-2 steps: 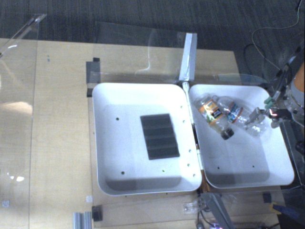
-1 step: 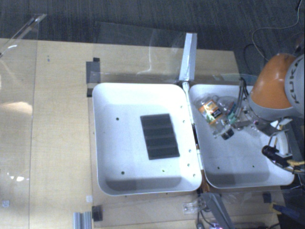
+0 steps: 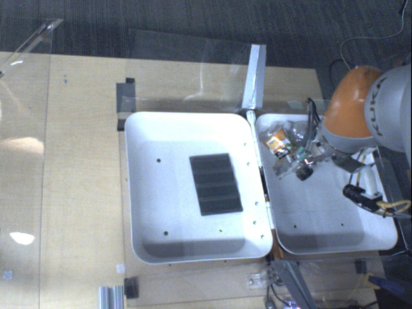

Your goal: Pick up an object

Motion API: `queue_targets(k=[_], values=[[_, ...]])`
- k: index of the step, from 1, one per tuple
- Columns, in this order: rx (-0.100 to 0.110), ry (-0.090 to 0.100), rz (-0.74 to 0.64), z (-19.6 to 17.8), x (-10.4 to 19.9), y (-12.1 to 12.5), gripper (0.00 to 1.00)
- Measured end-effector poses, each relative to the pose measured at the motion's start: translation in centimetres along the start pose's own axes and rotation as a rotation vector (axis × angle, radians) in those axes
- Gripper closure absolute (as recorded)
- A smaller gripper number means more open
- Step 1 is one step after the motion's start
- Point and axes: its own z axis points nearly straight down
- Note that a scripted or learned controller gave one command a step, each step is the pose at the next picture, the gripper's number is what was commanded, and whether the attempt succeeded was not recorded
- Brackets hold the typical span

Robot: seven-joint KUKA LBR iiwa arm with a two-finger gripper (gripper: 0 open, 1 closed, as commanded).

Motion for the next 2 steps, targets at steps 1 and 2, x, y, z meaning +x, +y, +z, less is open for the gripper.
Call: queue_targets(k=[1,2], values=[[-0.001,0.002,-0.001,-1.1,0.1,0.1,1.0],[-0.001,-0.001,0.057,-9.8,2.9,8.9,1.0]])
